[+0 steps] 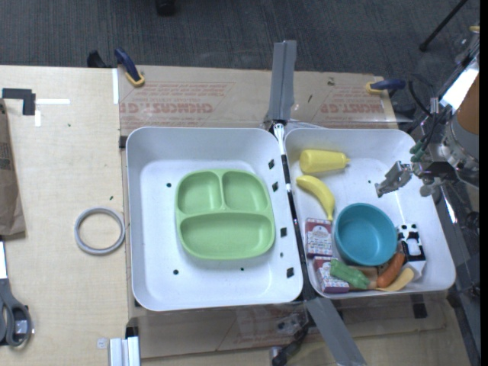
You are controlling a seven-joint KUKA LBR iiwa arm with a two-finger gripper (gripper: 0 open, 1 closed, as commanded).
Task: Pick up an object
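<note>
My gripper (394, 179) hangs over the right bin (366, 149), near its right wall, above bare white floor. It is up and to the right of a blue bowl (366, 233). A yellow banana (319, 192) and a yellow cob-shaped toy (323, 160) lie at the bin's upper left. Two red-and-white packets (319, 236) lie left of the bowl and below it. A green toy (350, 274) and an orange carrot (390, 270) sit at the bin's front edge. A small black-and-white piece (412, 241) lies right of the bowl.
The left bin (145, 204) holds a green divided plate (225, 213). A grey ring (100, 229) lies on the bench to the left, with scissors (14, 319) at the lower left corner. A grey post (283, 78) stands behind the bins' shared edge.
</note>
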